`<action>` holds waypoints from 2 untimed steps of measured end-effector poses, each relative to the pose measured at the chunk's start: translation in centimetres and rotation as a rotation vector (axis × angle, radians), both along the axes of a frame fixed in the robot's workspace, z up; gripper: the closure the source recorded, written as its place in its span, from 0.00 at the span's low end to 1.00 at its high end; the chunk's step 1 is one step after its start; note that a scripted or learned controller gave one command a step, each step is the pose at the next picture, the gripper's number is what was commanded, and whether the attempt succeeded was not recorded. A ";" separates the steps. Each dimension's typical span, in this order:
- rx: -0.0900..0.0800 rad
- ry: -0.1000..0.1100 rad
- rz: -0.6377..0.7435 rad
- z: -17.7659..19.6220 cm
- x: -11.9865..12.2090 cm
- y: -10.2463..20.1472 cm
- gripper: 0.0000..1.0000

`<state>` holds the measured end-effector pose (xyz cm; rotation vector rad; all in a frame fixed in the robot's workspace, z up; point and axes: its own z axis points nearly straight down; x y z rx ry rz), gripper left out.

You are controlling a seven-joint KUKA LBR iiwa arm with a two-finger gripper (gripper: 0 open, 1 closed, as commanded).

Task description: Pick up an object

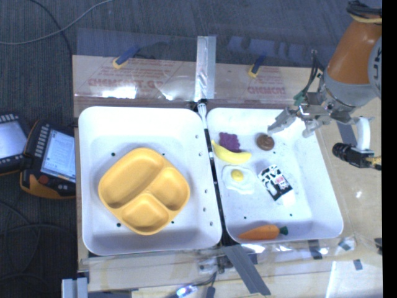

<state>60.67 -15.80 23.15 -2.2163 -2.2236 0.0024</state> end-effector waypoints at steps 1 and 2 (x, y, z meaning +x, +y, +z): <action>0.001 -0.003 0.032 -13.6 -5.7 -1.6 0.00; -0.002 -0.017 0.074 -14.0 -4.2 -2.5 0.00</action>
